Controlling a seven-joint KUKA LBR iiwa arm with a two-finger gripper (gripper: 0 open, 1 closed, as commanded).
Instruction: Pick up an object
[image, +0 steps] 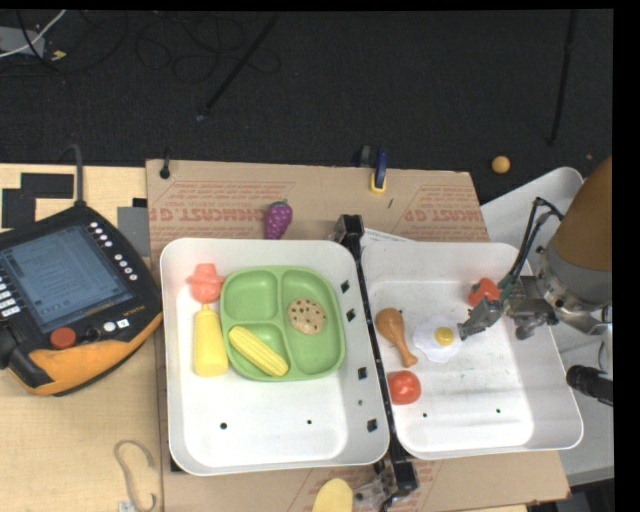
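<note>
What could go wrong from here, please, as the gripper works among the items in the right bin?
The gripper sits at the fried egg's edge; the flat egg may slide away rather than lift. The drumstick touches the egg, so a push could shove both. The orange-red item by the gripper might get knocked aside.

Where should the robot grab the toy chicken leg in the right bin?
Probably the thin bone end of the chicken leg, coming straight down from above. It lies flat, slanting, with its fat end up-left and its narrow handle toward the tomato, so fingers would fit across the narrow part.
</note>
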